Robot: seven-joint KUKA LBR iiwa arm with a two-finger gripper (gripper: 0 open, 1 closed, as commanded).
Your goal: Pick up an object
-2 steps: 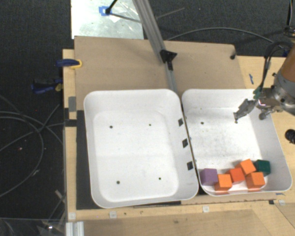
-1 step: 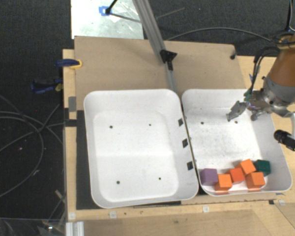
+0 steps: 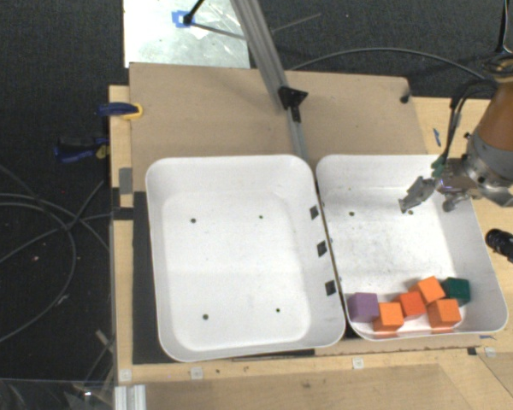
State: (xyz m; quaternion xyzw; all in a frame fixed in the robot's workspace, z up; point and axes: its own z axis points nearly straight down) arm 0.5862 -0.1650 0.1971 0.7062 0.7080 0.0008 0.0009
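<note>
Arm mostly cut off at frame edge; orange band and grey wrist visible. Gripper (image 3: 417, 196) hovers above the right bin (image 3: 385, 237), over its far half. Finger spread: cannot tell, the tip is small and blurred; nothing seen between them. Blocks cluster against the right bin's near wall, well apart from the gripper: purple cube (image 3: 363, 305), four orange cubes (image 3: 412, 302) touching one another, dark green block (image 3: 458, 290) at the outer end, partly hidden. Bin is matte white plastic, shallow, rounded corners. Left bin (image 3: 235, 254) adjoins it.
</note>
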